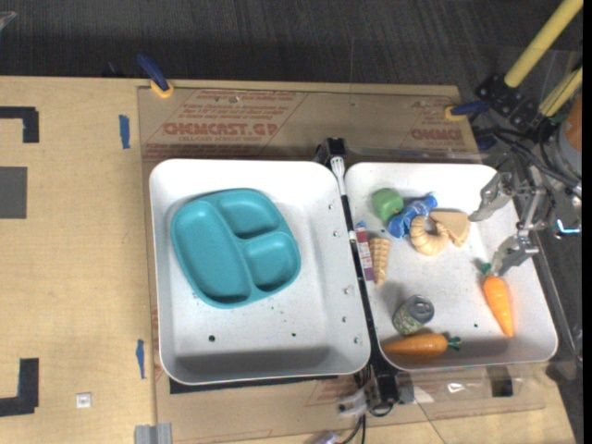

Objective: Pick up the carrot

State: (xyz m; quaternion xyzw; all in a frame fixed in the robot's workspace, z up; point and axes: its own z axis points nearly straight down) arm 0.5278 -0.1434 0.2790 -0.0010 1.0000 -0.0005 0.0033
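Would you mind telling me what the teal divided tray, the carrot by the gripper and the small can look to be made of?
The teal divided tray looks like moulded plastic: uniform colour, rounded compartments, soft sheen. The carrot is probably a plastic toy, given its smooth, even orange surface, though rubber is possible. The small can appears to be metal, with a greyish reflective top; its side is too small to judge.

red print on cardboard sheet (296, 123), too blurred to read

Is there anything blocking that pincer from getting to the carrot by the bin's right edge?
Nothing visible does. The pincer hangs just above the leafy top of the orange carrot in the right white bin.
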